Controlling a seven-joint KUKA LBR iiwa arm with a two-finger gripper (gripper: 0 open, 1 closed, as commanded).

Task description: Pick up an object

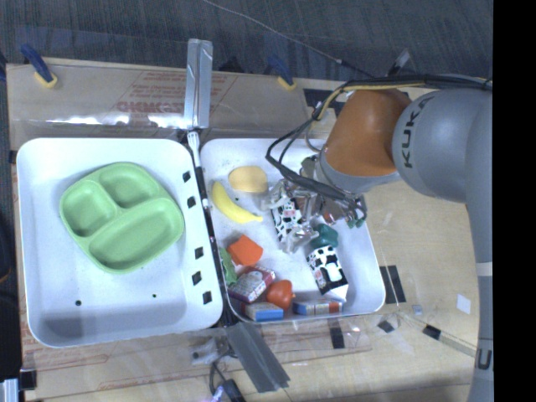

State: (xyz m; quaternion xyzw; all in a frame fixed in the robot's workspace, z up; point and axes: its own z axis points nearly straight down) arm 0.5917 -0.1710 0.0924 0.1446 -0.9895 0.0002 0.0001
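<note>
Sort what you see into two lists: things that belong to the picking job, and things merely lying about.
Job: gripper; right bin; its pickable contents: banana, orange block, cow-patterned carton, red tomato.

Lying about: left bin; green divided plate; blue clamps.

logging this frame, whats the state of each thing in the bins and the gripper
green divided plate: flat in the left bin, nothing on it
banana: lying loose in the right bin
orange block: loose, on the bin floor
cow-print carton: lying on its side
gripper: down among the right bin's items, grip unclear
</note>
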